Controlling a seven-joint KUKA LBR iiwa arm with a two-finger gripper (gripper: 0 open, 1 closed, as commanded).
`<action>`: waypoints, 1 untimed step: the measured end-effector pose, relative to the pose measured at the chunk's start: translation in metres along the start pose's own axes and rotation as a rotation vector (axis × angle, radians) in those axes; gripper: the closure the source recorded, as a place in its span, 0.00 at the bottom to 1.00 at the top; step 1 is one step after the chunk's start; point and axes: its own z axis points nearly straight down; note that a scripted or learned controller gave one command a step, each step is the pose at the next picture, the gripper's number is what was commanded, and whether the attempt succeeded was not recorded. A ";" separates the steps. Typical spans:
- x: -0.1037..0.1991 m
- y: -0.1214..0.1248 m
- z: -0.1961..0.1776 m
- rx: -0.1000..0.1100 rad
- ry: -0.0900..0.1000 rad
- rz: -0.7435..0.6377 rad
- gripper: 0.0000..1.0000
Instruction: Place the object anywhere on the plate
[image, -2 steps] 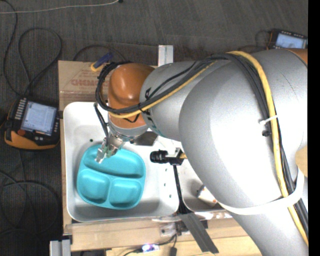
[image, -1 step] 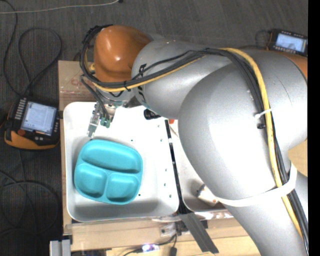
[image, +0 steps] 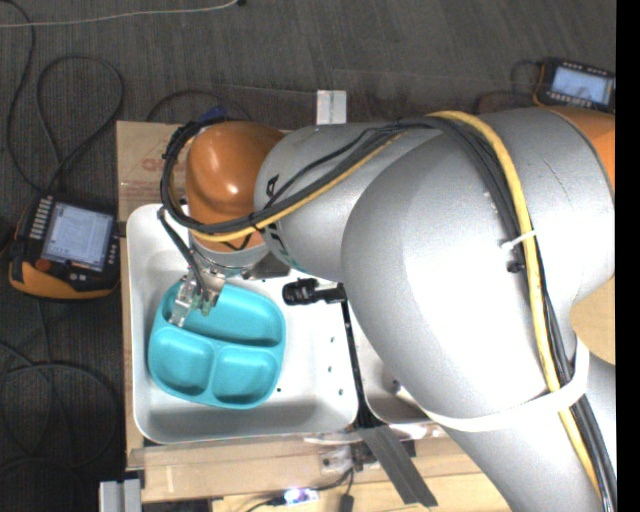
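A turquoise plate (image: 222, 352) with three compartments lies in the left white bin (image: 146, 408). My gripper (image: 196, 300) hangs over the plate's far left rim, pointing down from the orange wrist band (image: 222, 172). A small greenish thing (image: 207, 302) shows right at the gripper's tip, above the plate's large back compartment. I cannot tell whether it is held or just lies there. The grey arm covers the bin's back right corner.
The arm's bulk hides nearly all of the right bin (image: 372, 402). A black rod (image: 348, 340) runs along the divide between the bins. A control pendant (image: 66, 246) lies on the floor to the left, and another (image: 576, 86) at the top right.
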 end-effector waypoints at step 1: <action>0.068 -0.067 -0.027 -0.001 0.001 0.202 1.00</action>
